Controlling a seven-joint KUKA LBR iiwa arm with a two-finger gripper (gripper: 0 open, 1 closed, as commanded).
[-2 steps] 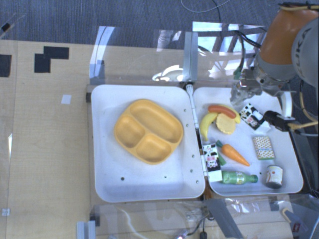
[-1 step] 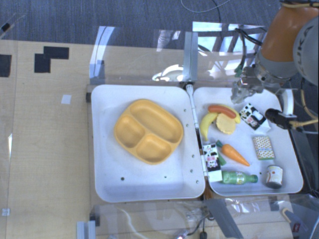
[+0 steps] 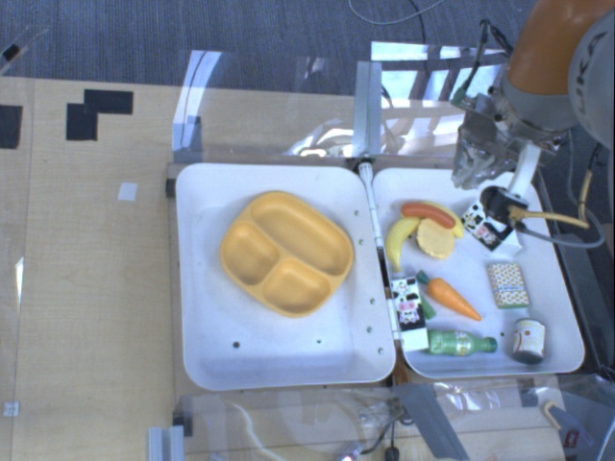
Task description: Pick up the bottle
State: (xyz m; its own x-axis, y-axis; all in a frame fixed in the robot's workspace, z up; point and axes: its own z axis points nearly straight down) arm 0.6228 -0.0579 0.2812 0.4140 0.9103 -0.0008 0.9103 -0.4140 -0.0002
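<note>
Near right bin's front: bottle (image 3: 461, 343), tool (image 3: 478, 166) well apart.

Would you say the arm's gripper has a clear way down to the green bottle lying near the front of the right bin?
Probably yes. The green bottle lies uncovered, a gap apart from the carrot and the can; the gripper is at the bin's far side.

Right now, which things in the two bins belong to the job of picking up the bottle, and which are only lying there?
For the job:
green bottle
gripper

Only lying there:
yellow divided plate
banana
carrot
sausage
milk carton
can
</note>
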